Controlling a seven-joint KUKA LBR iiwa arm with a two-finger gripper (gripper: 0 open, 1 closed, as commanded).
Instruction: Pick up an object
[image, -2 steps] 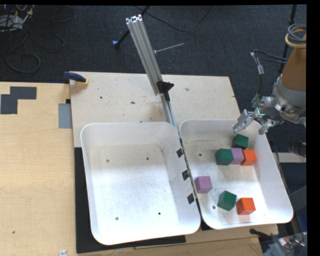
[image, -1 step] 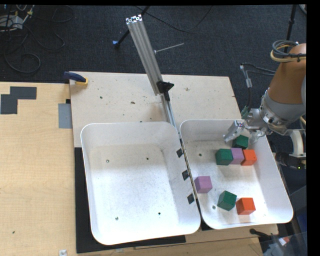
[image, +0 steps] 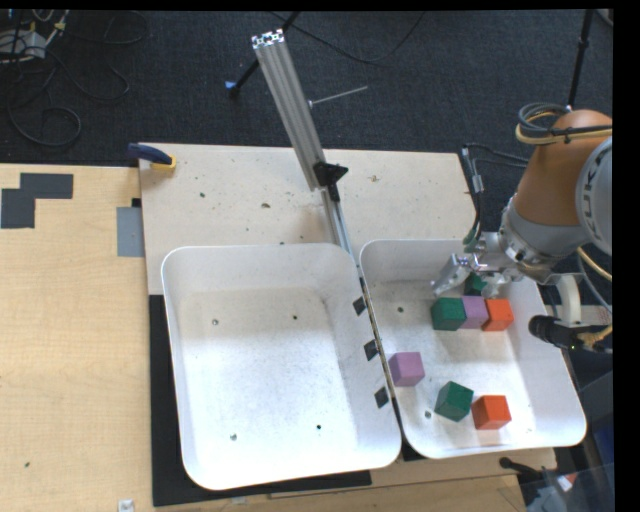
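White plastic walls frame the right bin (image: 560, 425), and that is where we find everything worth picking: six blocks by our count, two green, two purple and two orange. Three of them sit in a tight row near the far side of the bin, a green block (image: 449, 313), a purple block (image: 474, 311) and an orange block (image: 498, 314), each touching its neighbour. The other three lie apart nearer the front: a second purple block (image: 406, 368) close to the wall shared with the left bin (image: 200, 330), a second green block (image: 454, 400), and a second orange block (image: 491, 411) just beside it. We see one arm, and its gripper (image: 478, 272) hovers low just behind the row of three, roughly above the green and purple pair; we cannot tell how its jaws stand, since the metal parts blur together against the blocks, and nothing shows between them that we could call held. We judge that the step in hand is the descent onto a block in that row. To do it well, we would centre on one block only, and turn the wrist so the jaws close across the free faces, front to back, not along the row where the neighbours leave no gap. The end blocks, green or orange, look easier than the middle one. A slow, straight drop should keep the row from scattering.
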